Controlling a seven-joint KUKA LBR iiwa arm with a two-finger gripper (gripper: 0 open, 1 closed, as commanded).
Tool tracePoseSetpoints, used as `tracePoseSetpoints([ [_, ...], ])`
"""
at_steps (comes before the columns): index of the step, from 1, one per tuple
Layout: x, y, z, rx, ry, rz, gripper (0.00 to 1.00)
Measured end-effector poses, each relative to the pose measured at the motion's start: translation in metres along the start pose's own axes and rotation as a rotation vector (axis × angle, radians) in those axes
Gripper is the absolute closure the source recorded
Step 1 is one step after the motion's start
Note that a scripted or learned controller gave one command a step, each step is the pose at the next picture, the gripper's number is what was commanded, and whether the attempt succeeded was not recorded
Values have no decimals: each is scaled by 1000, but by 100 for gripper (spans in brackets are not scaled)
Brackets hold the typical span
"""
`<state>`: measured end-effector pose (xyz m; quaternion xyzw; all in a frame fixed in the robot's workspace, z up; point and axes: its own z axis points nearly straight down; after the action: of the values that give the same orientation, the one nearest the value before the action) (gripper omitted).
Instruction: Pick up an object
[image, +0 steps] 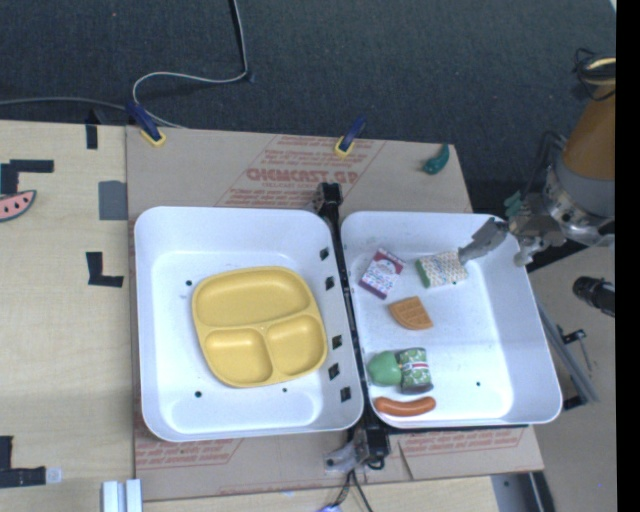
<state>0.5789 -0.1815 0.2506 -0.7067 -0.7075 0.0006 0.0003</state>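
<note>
From the overhead view, your pincer (487, 240) hangs over the right bin's (520, 330) upper right, and I can't tell whether it's open. The nearest thing is the pale cracker (442, 269), just left and below it.

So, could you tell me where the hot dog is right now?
The hot dog lies in the right bin, along its near edge, just below the green can.
</note>
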Motion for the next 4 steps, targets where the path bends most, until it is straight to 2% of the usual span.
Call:
tracePoseSetpoints([
  [1,52,-6,117,2,1,-1,0],
  [2,76,20,165,-3,-1,0,0],
  [3,75,20,155,-3,-2,0,100],
  [4,75,21,155,-3,-2,0,0],
])
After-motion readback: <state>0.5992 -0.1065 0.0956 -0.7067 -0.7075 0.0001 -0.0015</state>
